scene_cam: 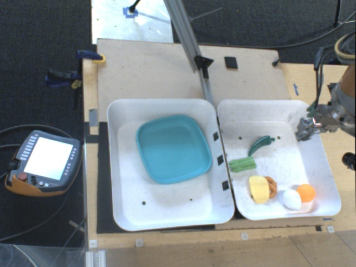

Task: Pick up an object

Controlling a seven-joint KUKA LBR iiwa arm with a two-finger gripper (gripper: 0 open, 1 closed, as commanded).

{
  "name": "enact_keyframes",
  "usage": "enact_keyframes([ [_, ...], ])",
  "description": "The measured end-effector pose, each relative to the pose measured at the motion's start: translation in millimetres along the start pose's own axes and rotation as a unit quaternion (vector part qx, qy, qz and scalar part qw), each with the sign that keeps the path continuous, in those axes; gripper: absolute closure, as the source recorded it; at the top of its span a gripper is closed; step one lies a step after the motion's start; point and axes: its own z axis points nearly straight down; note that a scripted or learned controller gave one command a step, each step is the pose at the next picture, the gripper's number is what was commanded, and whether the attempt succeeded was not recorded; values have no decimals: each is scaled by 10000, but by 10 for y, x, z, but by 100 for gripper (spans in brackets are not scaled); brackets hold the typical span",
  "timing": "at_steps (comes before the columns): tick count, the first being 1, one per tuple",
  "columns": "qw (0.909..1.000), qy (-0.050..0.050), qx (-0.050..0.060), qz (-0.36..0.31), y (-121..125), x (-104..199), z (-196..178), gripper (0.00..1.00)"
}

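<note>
Robot arm [344,102], partial overhead view: the wrist housing is grey metal, with an orange-brown band above it and a pale, cream-coloured rounded segment beyond the band. A thin dark cable [318,79] loops up alongside the wrist. The claw [305,128] is a compact assembly of dull grey and silver metal parts, with a small reddish mark on its body.

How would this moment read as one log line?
end effector: over right white bin's far-right edge | nothing visibly held | small orange ball: in bin
</note>
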Motion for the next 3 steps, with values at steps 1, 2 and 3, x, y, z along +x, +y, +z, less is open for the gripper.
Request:
enact_keyframes([
  [1,10000,9,19,-19,150,458,85,100],
  [2,10000,11,16,-21,229,1009,-12,100],
  [3,10000,10,17,-21,314,1500,-91,100],
])
